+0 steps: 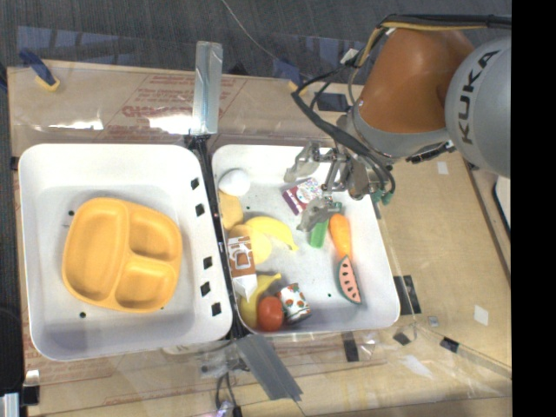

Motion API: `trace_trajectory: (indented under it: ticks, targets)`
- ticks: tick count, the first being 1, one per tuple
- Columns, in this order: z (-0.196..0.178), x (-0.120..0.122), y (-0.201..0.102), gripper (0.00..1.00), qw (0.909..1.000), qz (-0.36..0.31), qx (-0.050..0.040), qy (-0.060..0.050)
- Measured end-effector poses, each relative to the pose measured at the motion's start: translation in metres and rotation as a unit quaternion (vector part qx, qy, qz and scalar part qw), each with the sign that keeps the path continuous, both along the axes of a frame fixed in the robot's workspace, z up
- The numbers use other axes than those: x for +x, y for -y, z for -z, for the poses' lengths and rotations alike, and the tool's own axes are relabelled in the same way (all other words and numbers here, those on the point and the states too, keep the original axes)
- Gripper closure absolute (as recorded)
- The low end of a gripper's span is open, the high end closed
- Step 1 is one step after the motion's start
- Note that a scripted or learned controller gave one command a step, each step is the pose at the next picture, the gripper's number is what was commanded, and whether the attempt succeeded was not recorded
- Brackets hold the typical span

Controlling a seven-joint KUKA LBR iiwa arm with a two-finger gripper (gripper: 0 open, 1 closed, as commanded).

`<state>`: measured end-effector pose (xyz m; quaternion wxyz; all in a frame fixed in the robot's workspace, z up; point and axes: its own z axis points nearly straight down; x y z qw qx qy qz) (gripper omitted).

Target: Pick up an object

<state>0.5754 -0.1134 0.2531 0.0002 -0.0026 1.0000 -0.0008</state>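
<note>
My gripper (311,188) hangs low over the back of the right bin (382,259), open. One finger stands near the bin's back wall and the other just above a small green piece (318,234). A purple-and-white packet (301,197) lies on the bin floor between them. An orange carrot (340,234) lies just right of the green piece. A yellow banana (266,231) rests to the gripper's lower left.
The right bin also holds a white ball (233,182), a watermelon slice (348,279), a red tomato (270,313), a small printed can (294,302) and a brown packet (240,254). A yellow divided plate (122,253) sits in the left bin (39,233).
</note>
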Motion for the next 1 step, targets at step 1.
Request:
trace_trajectory:
  ticks: [1]
  targets:
    - [0.1083,-0.0336,0.0554,0.0,0.9982,-0.06,0.0016,-0.003]
